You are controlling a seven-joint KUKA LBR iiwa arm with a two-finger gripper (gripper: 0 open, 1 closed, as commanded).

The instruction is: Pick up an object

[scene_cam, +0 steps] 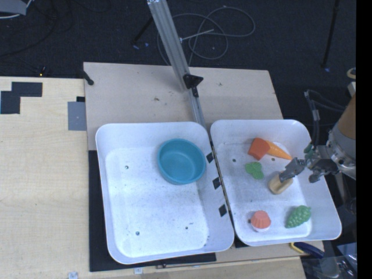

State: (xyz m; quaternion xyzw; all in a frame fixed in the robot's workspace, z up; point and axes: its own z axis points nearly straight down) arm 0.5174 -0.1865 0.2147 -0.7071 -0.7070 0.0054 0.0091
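Over the right bin (325, 214), the gripper (289, 174) reaches in from the right edge, low above a tan object (279, 185), tip touching or just above it. Whether the jaws are open or closed, cannot tell. Step looks like approach/descent onto the tan piece, grasp not confirmed. Next move calls for settling around it, closing, lifting straight up. Nearby: orange wedge (263, 149), green piece (254, 170), green grapes (298, 216), red round toy (261, 220). Blue bowl (182, 161) sits in the left bin (116, 214).

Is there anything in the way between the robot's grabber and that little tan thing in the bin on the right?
Nothing visible is. The end effector is already right at the small tan block-shaped object. The small green leafy toy lies off to its left, and the orange wedge-shaped toy lies further back.
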